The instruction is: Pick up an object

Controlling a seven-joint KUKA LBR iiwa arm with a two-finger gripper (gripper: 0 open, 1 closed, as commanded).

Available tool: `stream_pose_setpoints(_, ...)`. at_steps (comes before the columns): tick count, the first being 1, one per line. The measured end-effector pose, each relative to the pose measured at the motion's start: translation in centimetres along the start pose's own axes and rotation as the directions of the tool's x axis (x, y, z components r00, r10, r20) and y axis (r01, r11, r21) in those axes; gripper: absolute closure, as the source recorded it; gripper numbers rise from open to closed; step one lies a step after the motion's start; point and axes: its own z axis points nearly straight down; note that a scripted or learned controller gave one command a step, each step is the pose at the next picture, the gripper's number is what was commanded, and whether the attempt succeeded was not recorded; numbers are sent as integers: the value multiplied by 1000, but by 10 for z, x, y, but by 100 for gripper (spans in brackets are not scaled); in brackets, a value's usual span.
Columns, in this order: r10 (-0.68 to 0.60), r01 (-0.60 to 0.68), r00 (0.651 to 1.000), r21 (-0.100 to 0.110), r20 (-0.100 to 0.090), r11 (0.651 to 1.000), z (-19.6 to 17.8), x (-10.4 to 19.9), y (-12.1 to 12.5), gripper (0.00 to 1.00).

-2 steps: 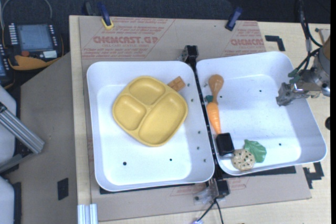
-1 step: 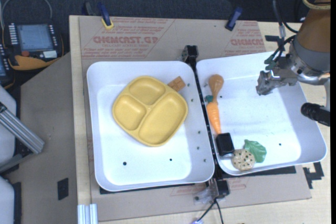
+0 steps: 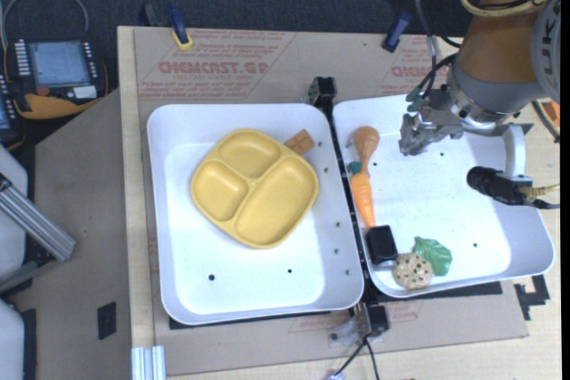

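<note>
Right of the carrot (image 3: pixel 361 198) and apart from it, the claw (image 3: pixel 419 138) is poised over bare bin (image 3: pixel 463 218) floor; its opening cannot be told. If lowered there, nothing would be caught, and on a skewed approach the carrot could be rolled away.

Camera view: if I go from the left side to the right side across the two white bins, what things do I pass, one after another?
yellow plate → carrot → cookie
</note>
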Motion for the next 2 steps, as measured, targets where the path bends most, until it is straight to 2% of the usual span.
stream_pose_setpoints(2,-1,1,1000,-2,-1,1000,16,107,51,100)
